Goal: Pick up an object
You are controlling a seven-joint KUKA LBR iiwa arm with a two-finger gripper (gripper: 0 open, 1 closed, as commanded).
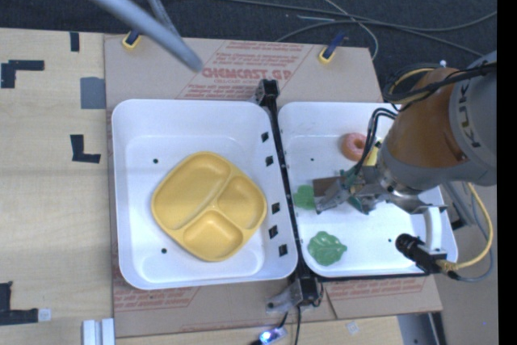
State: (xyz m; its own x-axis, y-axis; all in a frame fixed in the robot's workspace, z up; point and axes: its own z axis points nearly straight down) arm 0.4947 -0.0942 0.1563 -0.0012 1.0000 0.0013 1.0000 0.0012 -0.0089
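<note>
Your view, left to right: left bin [129,174] holds yellow three-compartment plastic tray [210,206]. Right bin [323,117]: small green piece [304,197], leafy green lump [326,247], pink ring [353,145]. Arm [432,133] bent low; gripper [327,196] just beside small green piece, finger state: cannot tell.

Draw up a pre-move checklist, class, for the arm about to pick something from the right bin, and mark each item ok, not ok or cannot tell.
1. Gripper is down inside the right bin: ok.
2. A target lies close: the small green piece sits right at the gripper tip: ok.
3. That piece is between the fingers: cannot tell.
4. Other items lie apart from the tip: green toy nearer the front wall, pink ring toward the back: ok.
5. Room beside the divider: the small green piece lies close to it: not ok.
6. Yellow tray stays in the left bin, out of the path: ok.
</note>
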